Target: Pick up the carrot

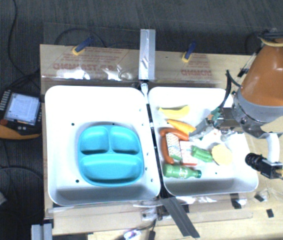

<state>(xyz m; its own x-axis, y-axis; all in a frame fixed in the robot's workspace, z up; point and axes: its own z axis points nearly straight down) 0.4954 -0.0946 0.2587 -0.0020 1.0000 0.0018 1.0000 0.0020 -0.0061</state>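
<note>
The carrot (178,126) lay in the right bin (241,184), toward its left half, a slanted orange piece running from upper left down to lower right. You would have found it just below the banana (174,111) and just above the hot dog (166,145), whose reddish length ran along the bin's left wall. Beside the hot dog sat a small red-and-white carton (173,146), and under that a green bottle (180,172) lay on its side near the front wall. A green vegetable piece (201,154) and a pale yellow round slice (222,155) rested to the right of the carton.

The gripper (204,127) hung over the middle of the right bin, reaching in from the right below the arm's orange band (267,76). Its dark tip pointed left, close to the carrot's right end, though you could not tell from this view whether it touched. How wide the gripper stood was also unclear, since the wrist body hid that part; nothing could be seen held in it.

In the left bin (61,109) a blue divided plate (111,153) sat near the centre, well apart from the gripper.
</note>
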